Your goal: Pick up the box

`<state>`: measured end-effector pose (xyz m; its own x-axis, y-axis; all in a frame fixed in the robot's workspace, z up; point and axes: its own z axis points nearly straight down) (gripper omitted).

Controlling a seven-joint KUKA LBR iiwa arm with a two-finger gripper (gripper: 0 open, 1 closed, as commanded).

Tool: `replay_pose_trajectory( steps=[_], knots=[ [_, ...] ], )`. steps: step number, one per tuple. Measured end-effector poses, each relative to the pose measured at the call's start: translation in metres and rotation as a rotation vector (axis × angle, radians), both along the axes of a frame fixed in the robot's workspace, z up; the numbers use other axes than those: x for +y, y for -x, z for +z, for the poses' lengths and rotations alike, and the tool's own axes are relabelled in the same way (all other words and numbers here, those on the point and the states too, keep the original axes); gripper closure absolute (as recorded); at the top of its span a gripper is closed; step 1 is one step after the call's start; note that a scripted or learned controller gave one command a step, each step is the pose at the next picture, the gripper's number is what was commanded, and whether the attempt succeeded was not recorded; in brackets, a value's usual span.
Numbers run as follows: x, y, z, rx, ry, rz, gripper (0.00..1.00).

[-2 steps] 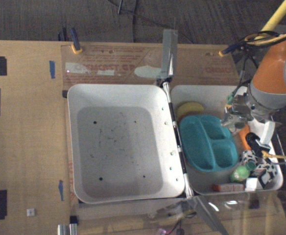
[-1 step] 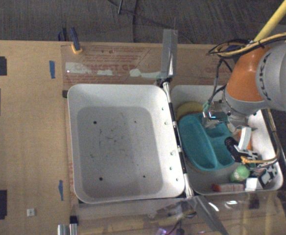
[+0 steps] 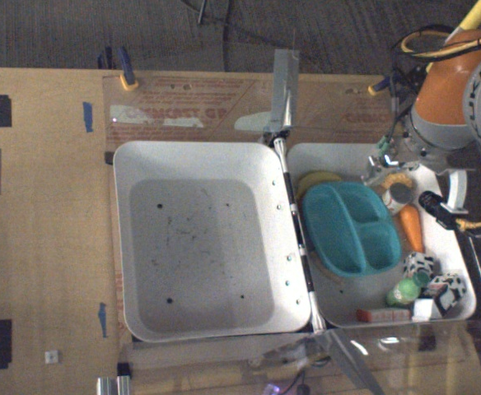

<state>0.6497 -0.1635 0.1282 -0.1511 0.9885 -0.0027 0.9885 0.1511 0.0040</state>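
1. The counter (image 3: 43,245) carried two shallow white bins side by side, the left bin (image 3: 203,159) and the right bin (image 3: 463,303), meeting along a shared edge near the middle of the view.
2. The arm (image 3: 459,89), grey with an orange band, reached in from the upper right, and its end effector (image 3: 393,171) hung over the far end of the right bin.
3. Whether the end effector was open or closed could not be told; it was mixed in with cables and bin contents.
4. A teal divided plate (image 3: 352,227) lay across the left half of the right bin, tilted, with a yellow object (image 3: 316,179) peeking out from behind its far edge.
5. An orange carrot (image 3: 411,227) lay just beside the plate's right edge, pointing toward the near end of the bin.
6. Near the carrot's tip sat a black-and-white spotted toy (image 3: 420,263), a green round item (image 3: 405,291) and a second black-and-white piece (image 3: 448,290).
7. The box (image 3: 383,314), small, flat and reddish, lay along the near wall of the right bin, well apart from the end effector.
8. A small white block (image 3: 422,308) rested just right of the box.
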Motion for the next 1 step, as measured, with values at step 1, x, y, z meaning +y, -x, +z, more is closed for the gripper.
replay_pose_trajectory(
  steps=[1],
  knots=[
    [0.0064,0.0825,0.0402,0.004,-0.002,0.028,1.00]
  ],
)
